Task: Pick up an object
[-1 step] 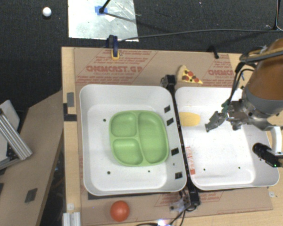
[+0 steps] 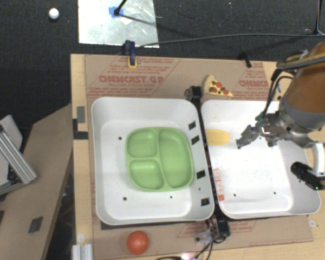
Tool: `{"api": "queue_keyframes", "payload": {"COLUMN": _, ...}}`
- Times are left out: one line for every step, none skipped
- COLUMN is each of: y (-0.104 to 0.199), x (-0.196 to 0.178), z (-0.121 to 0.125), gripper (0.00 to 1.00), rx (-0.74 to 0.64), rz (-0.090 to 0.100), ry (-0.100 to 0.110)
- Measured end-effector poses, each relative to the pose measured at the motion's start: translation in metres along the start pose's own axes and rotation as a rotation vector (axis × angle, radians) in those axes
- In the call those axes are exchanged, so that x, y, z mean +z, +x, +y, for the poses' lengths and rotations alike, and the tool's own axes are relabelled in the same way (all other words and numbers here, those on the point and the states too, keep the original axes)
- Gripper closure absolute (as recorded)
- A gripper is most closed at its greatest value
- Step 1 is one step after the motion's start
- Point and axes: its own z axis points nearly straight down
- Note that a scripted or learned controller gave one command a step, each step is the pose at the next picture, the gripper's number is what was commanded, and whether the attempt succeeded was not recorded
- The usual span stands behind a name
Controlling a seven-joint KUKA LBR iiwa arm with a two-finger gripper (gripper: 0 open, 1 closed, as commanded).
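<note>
Over the right bin (image 2: 292, 196) I can see my gripper (image 2: 248, 136) hanging at the end of the grey arm (image 2: 309, 99) with its orange band. The tip is dark and small from up here, and I cannot tell what state it is in. I see nothing between its tips. It points toward the left side of that bin, near a yellow thing (image 2: 217, 137).

Under the bins lies brown cardboard (image 2: 151, 72) with red writing. I can read "CHEMCAST GP" on it, once above the left bin (image 2: 105, 145) and part of it again above the right one.

The yellow thing is soft-looking, pale and rounded, a bit like a small bun. It lies flat on the white floor of the right bin, close to the left wall, just beside the gripper but apart from it.

A green plate (image 2: 158, 158) with three sections sits in the middle of the left bin. A toy pizza slice (image 2: 217, 86) lies on the cardboard above the right bin. A red ball (image 2: 137, 242) sits in front of the left bin.
</note>
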Motion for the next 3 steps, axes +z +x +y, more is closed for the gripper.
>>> {"api": "queue_keyframes", "payload": {"y": -0.006, "x": 0.044, "z": 0.000, "gripper": 0.00, "rx": 0.003, "rz": 0.000, "ry": 0.004}}
{"api": "queue_keyframes", "payload": {"y": -0.009, "x": 0.086, "z": 0.001, "gripper": 0.00, "rx": 0.003, "rz": 0.001, "ry": 0.005}}
{"api": "queue_keyframes", "payload": {"y": -0.001, "x": 0.142, "z": 0.007, "gripper": 0.00, "rx": 0.002, "rz": 0.001, "ry": 0.005}}
